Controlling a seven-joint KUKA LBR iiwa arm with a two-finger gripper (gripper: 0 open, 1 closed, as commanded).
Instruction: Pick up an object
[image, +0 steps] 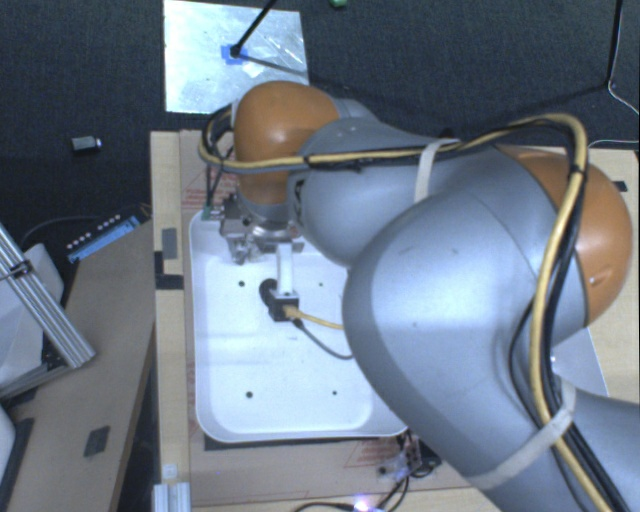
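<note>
- The grey arm reaches in from the right. It covers the right and near parts of the scene, and its orange band sits at the far side, above the wrist.
- The arm hides whatever lies beneath it, so I cannot tell where the object is or which way its long axis points.
- The white bin lies left of centre on the brown bench.
- A crinkled silver sheet lies beyond the bench, on dark ground.
- An aluminium rail slants across the far left.
- The gripper hangs over the bin's far left corner. I cannot tell whether it is open or closed, and nothing can be seen held in it.
- Red print runs along the bench by the bin's near edge, too small to read.
- A small grey block lies far left.
</note>
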